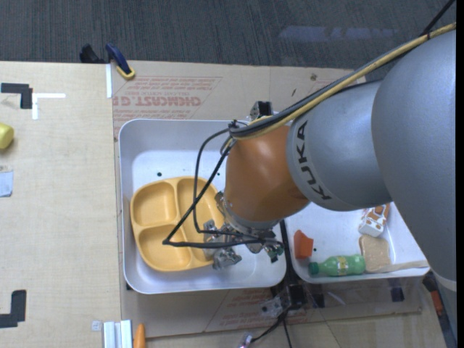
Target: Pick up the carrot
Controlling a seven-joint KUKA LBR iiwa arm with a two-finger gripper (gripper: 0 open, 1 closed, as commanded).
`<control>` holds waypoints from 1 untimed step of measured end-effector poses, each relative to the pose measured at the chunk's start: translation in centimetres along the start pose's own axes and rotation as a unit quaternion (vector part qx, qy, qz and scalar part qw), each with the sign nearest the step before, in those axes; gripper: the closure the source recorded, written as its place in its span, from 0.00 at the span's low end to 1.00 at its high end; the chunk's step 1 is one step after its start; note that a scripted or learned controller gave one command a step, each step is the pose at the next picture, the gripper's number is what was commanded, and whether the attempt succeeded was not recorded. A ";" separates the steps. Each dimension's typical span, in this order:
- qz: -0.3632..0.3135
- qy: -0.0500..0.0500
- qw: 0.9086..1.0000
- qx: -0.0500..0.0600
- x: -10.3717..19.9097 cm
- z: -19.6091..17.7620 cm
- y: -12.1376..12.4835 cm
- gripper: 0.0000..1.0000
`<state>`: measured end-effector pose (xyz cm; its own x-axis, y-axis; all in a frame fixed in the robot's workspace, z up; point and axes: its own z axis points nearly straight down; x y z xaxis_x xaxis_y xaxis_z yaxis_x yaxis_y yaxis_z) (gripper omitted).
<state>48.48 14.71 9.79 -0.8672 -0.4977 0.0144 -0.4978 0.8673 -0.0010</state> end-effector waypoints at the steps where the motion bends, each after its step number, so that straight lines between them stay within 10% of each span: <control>1: -0.104 -0.007 0.995 0.000 -0.4 0.3 -0.5 1.00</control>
<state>49.05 14.50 9.43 -0.7450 -0.6670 -0.0002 -0.6670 0.7450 0.0009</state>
